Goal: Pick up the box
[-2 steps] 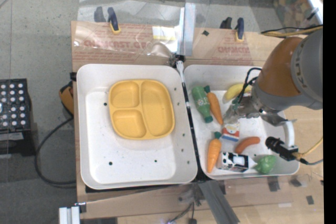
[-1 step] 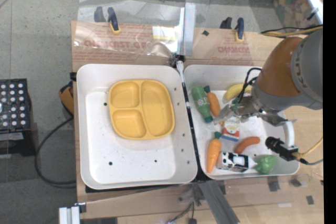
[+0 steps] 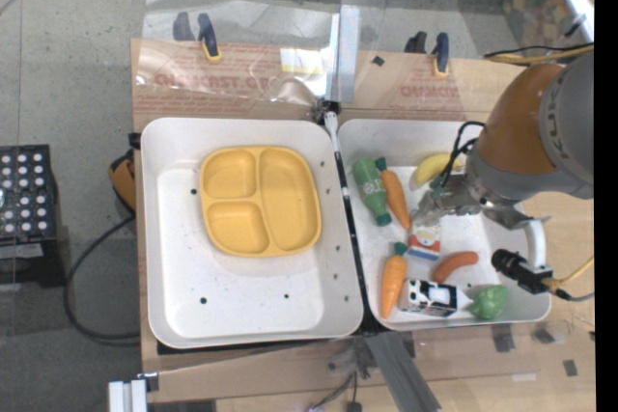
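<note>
Gripper (image 3: 432, 207) is right of frame centre, directly above the box (image 3: 424, 248). Finger state cannot be determined.

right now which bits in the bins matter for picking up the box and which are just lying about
Belongs to the job:
- box, right bin
- gripper, just above the box

Lying about:
- yellow divided plate, left bin
- green bottle
- two carrots
- banana
- sausage
- black-and-white carton
- green vegetable
</note>
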`<state>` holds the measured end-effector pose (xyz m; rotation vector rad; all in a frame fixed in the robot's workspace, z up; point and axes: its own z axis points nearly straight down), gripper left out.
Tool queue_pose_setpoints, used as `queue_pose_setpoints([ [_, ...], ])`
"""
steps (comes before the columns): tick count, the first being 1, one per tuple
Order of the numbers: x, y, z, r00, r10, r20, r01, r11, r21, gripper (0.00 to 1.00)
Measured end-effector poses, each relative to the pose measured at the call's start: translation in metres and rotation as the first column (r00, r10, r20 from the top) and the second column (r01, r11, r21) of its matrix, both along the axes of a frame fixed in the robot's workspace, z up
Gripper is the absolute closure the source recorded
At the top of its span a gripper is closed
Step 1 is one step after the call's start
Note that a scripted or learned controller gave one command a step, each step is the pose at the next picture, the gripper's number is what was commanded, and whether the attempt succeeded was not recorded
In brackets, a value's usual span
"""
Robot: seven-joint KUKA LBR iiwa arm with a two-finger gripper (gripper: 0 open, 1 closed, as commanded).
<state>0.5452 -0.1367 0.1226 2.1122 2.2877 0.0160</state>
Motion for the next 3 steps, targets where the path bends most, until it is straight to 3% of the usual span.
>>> queue_pose_setpoints([
  [1,0.0,0.0001,0.0,1.0,0.0,0.0,0.0,1.0,0.0,0.0],
  [2,-0.0003,-0.0008,0.009,1.0,-0.002,-0.001,0.002,1.0,0.001,1.0],
  [3,-0.0003,-0.0006,0.0089,1.0,-0.002,-0.001,0.002,1.0,0.001,0.0],
])
